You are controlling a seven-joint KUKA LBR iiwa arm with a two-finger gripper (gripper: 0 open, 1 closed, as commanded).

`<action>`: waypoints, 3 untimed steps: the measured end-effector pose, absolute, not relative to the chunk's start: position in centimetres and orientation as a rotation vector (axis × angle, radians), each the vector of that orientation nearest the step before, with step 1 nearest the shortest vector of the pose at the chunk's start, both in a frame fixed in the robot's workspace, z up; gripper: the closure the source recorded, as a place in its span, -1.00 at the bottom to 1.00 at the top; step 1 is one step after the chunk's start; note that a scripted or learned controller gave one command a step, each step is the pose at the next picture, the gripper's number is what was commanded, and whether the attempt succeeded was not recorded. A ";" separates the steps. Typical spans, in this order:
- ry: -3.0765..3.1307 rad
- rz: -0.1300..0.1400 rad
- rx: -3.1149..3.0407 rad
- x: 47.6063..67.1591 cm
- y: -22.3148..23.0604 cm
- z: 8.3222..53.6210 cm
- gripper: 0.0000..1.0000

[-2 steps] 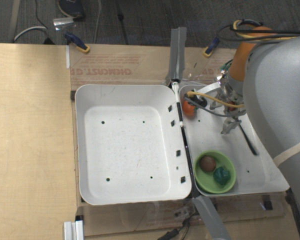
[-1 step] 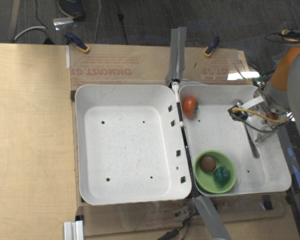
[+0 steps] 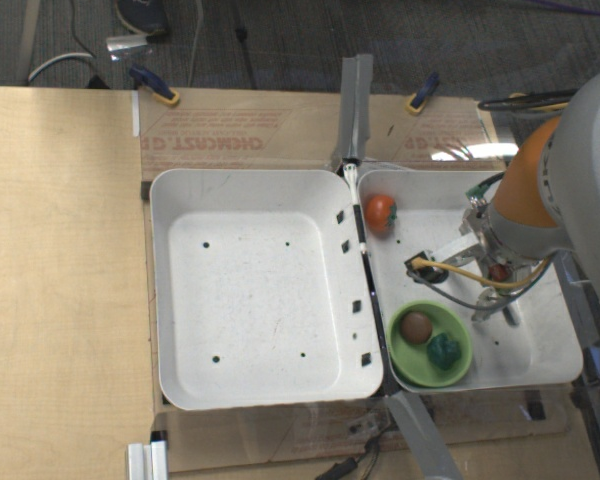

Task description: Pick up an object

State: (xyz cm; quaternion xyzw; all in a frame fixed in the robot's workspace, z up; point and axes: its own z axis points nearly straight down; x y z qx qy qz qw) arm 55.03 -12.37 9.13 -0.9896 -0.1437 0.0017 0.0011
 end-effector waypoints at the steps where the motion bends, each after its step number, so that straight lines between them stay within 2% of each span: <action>1: -0.375 0.005 -3.119 63.3 -11.9 9.1 -1.00; 2: -0.893 0.006 -3.003 52.8 -21.9 13.8 -1.00; 3: -0.798 0.006 -3.037 61.7 -16.2 9.5 -1.00</action>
